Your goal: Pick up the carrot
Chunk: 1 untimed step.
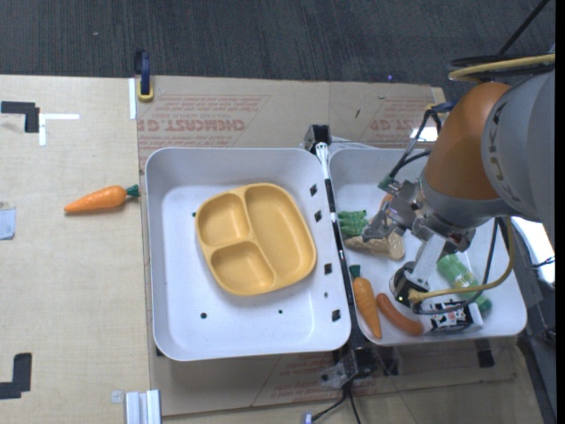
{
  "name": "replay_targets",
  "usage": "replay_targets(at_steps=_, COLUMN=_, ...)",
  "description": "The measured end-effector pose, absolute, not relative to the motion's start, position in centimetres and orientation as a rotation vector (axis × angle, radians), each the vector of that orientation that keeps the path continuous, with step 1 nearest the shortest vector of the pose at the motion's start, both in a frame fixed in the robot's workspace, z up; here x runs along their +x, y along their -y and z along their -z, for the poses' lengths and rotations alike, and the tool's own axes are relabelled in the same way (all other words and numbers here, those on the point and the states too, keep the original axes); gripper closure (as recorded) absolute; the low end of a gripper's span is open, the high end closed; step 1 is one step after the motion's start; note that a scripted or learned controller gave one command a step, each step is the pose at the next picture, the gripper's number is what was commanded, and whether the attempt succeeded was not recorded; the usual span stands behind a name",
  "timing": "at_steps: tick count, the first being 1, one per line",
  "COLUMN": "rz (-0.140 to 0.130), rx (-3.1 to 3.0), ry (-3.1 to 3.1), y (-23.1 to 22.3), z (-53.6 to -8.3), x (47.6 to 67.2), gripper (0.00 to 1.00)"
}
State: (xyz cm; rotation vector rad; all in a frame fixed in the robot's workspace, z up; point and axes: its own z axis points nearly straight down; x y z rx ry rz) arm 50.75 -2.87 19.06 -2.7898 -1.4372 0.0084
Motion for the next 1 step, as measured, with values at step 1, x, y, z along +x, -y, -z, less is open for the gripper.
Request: replay_targets(at_steps=1, rz=-0.008, rx=-2.785, ry=1.452, y=5.67, z=-19.03, x=57.82, gripper=0.00)
